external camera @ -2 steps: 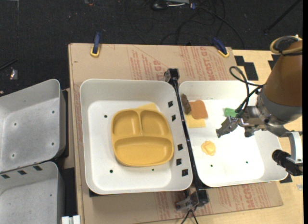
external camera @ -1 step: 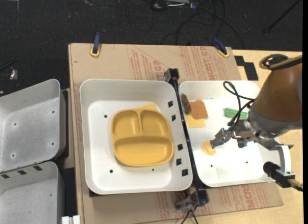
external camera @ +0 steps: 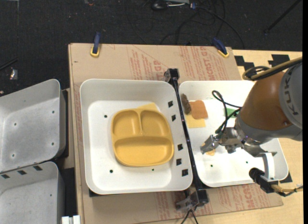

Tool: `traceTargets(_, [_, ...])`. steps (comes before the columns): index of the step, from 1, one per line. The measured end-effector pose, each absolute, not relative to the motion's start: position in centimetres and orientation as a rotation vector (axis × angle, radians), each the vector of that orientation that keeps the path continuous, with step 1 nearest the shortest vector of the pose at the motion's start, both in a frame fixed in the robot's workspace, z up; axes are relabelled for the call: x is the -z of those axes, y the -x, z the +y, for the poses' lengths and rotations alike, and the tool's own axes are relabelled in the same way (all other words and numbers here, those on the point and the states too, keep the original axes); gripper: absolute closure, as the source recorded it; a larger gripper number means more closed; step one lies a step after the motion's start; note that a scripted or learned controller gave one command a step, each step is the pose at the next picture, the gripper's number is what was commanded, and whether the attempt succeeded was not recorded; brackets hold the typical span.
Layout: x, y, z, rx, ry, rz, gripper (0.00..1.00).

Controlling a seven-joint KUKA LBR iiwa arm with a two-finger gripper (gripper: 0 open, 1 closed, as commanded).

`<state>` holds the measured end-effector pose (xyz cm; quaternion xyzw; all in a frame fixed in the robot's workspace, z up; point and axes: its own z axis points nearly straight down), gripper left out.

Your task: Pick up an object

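Nearest the camera, the front rims of the two white bins sit on the cardboard-covered counter. In the right bin the arm, grey with its orange band, reaches in from the right and is lowered over the bin floor. Its gripper sits low near the middle of that bin, pointing left, with a small yellowish piece just at its tip. Whether that piece lies between the fingers or merely beside them is too small to tell, and whether the gripper is open or closed cannot be told either.

In the left bin a yellow divided plate lies flat in the middle, untouched and well apart from the gripper.

Farther back in the right bin, an orange block rests on a pale yellow flat piece, close to the divider between the bins, with a small brown thing just beside it. A bit of green peeks out near the arm.

As a judgement, the task is at the grasp attempt: the gripper is down among the objects, yet nothing is visibly lifted, so closing securely and raising remain.
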<state>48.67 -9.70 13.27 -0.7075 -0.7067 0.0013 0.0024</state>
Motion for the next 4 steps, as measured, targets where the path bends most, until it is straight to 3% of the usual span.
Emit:
traceTargets(1, [-9.0, -48.6, -9.6, -0.003, 2.221, -2.216, 0.0])
traceTargets(2, [-10.2, -48.7, -9.6, -0.001, 2.225, -2.215, 1.0])
traceTargets(4, [-21.0, -48.2, -9.2, 0.005, 2.22, -2.229, 1.0])
